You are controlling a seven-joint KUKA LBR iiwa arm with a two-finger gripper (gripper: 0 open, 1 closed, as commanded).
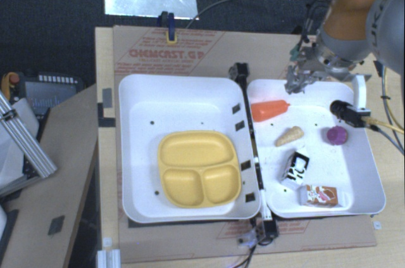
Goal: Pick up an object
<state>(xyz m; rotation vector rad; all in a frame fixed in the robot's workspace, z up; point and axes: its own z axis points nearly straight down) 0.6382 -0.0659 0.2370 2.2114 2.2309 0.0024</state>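
Two shallow white bins side by side on the bench: left bin [136, 99] and right bin [370, 187]. In the left bin, one item: a yellow three-compartment tray [199, 168], lying flat toward the near half. In the right bin, five items, none touching another: one orange carrot-shaped piece [269, 109] at the far left corner; one tan cone-shaped piece [289, 135] just below it; one purple lump [336, 135] to the right, near the far-right wall; one black-and-white carton [295, 167] nearer the middle, tilted; one flat brown-and-white packet [319, 196] at the near edge. One gripper [295, 84], hanging over the far rim of the right bin, just right of the carrot-shaped piece and above it, apart from all five items. Nothing seen between its tips; open or closed, cannot tell at this size. One blue-and-yellow clamp [168, 26] at the far edge of the board behind the left bin.
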